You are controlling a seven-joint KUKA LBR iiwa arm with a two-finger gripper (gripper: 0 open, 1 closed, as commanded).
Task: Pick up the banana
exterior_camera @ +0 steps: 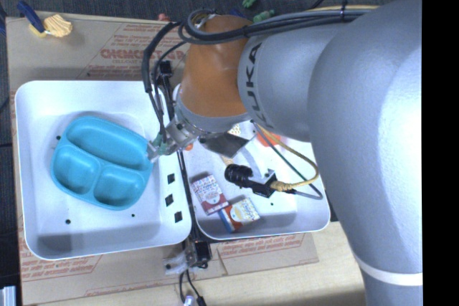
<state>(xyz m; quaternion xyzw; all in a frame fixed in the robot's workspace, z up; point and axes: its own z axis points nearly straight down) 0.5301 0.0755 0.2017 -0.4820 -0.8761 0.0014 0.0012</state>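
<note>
One grey arm (358, 118) reaching in from the right, its orange band (211, 75) over the seam between the left bin (32, 154) and the right bin (287, 208). Covers most of the right bin; cut off at the right and bottom edges. Black KUKA lettering (251, 79) down the casing beside the band, only partly legible round the curve.

Under it all, a worktop (93, 46) faced with brown cardboard; red printing on it too blurred to read. Both bins white and shallow, side by side: left bin in full sight, right bin seen at its near rim and a strip of floor.

In the left bin, a blue divided tray (100, 161) with three compartments, lying close to the right wall. In the open strip of the right bin, a red-and-white packet (208, 191) and, just beside it, a small carton (242, 213); print on both too small to read.

Low at the tray's right edge, the gripper (162, 147), touching it or just clear: cannot tell which. Jaws apart or together: cannot tell. Place of the banana: cannot tell, much of the right bin lying under the arm.

At the cardboard's far left corner, a pale-yellow lump (59, 26) touching a blue piece (29, 13), too small to identify.
</note>
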